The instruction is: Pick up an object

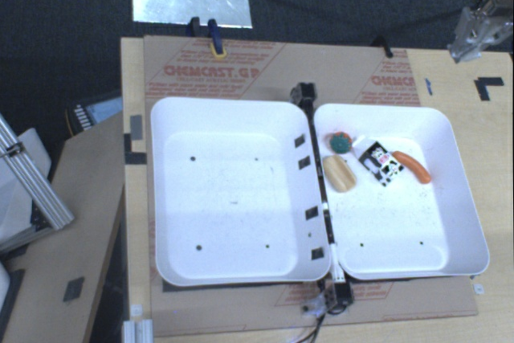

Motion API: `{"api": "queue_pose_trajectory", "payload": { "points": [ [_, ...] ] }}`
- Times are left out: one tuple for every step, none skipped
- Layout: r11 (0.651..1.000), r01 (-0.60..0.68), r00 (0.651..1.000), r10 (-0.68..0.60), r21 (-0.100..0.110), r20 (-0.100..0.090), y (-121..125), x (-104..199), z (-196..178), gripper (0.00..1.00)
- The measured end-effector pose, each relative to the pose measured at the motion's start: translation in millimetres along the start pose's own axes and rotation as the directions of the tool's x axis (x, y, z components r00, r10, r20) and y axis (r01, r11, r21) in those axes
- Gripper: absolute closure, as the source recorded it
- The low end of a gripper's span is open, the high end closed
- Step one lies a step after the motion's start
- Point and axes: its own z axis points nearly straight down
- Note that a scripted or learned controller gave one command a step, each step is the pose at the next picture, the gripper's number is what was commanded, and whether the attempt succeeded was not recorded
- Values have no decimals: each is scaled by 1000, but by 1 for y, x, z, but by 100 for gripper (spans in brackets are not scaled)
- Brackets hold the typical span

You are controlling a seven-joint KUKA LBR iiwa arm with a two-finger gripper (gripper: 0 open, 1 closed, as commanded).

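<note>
The gripper (479, 32) hangs at the far right, off the bins; I cannot tell how its jaws stand. Nothing is picked yet. In the right bin (450, 253), far left part, lie a teal ball (341, 143), a tan oval piece (339, 173), a black-and-white block (380, 161) and an orange sausage-shaped toy (412, 166). The whole grasp is left.

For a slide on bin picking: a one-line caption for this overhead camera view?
Four small objects, including an orange sausage-shaped toy, clustered in the right bin; gripper parked at upper right.
</note>
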Motion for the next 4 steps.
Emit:
{"api": "queue_pose_trajectory", "payload": {
  "points": [
    [1000, 0, 1000, 0, 1, -1, 34, 62, 0, 100],
    [1000, -19, 1000, 19, 2, 3, -14, -28, -1, 100],
    [1000, -22, 1000, 22, 2, 4, -67, -125, -1, 100],
    [1000, 0, 1000, 0, 1, 0, -28, -53, 0, 100]
  ]
}}
